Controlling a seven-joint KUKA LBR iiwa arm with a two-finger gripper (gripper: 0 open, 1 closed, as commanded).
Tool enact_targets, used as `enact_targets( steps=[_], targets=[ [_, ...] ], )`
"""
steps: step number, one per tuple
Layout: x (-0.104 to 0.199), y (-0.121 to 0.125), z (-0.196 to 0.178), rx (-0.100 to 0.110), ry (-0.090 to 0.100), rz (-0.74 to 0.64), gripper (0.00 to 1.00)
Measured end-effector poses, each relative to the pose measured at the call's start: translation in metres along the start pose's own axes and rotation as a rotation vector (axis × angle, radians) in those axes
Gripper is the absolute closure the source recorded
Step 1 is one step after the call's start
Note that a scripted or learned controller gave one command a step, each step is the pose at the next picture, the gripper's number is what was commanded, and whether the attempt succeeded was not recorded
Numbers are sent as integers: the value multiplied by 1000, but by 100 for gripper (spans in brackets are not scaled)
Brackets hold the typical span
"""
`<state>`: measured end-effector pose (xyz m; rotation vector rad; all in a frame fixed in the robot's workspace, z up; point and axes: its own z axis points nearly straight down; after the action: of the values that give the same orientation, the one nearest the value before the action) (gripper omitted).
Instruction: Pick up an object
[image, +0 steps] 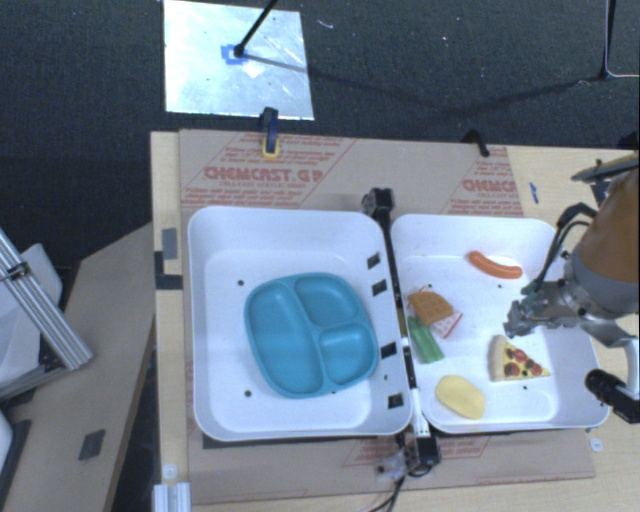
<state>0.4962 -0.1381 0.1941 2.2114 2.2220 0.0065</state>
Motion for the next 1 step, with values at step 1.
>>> enact_targets(
  steps=[1],
  targets=[
    [0, 2, -18, 3, 0, 1, 100]
  ],
)
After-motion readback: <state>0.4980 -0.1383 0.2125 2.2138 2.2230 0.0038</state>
